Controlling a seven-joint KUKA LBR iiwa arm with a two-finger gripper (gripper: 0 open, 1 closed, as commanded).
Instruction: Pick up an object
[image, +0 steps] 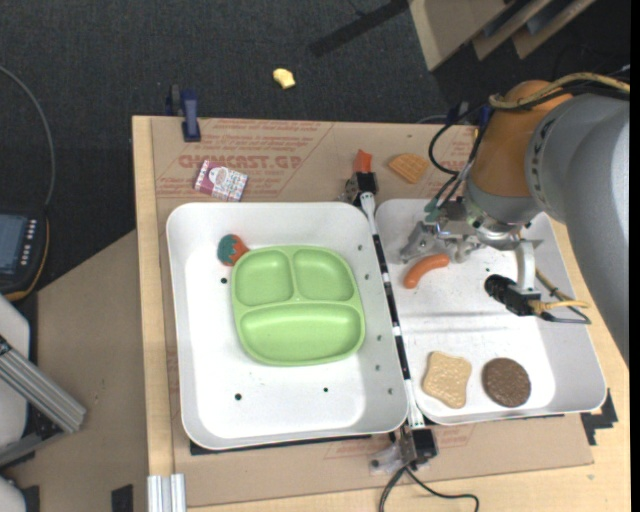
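We saw the gripper (437, 243) low in the right bin (570, 385), its fingers spread and apparently just above the orange sausage (427, 270); nothing sat between them. A green plate (297, 303) lay in the left bin (200, 340).

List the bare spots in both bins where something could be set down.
Left bin: open floor along its near edge, below the green divided plate, and a strip down its left wall. Right bin: a bare patch mid-floor, between the orange sausage and the tan cracker. Crowded: the right bin's far end under the gripper, and its near edge with the cracker and the brown cookie.
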